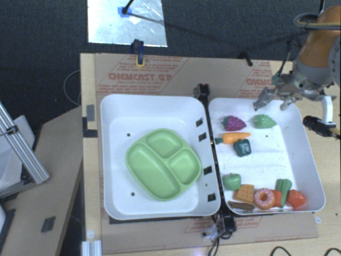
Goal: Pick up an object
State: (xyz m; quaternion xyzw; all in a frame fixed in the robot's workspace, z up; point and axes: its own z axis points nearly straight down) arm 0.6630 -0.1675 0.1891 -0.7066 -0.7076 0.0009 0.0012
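Spread fingers point(274, 101) (empty) above green toy point(264, 121)

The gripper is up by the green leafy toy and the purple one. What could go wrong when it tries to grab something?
1. The gripper hangs open above the far edge of the right bin, a bit off from the green leafy toy. Going straight down, it may close on nothing.
2. The purple grapes and the carrot lie close by, so a finger might bump them.
3. The rounded leafy toy could slip out of the fingers.
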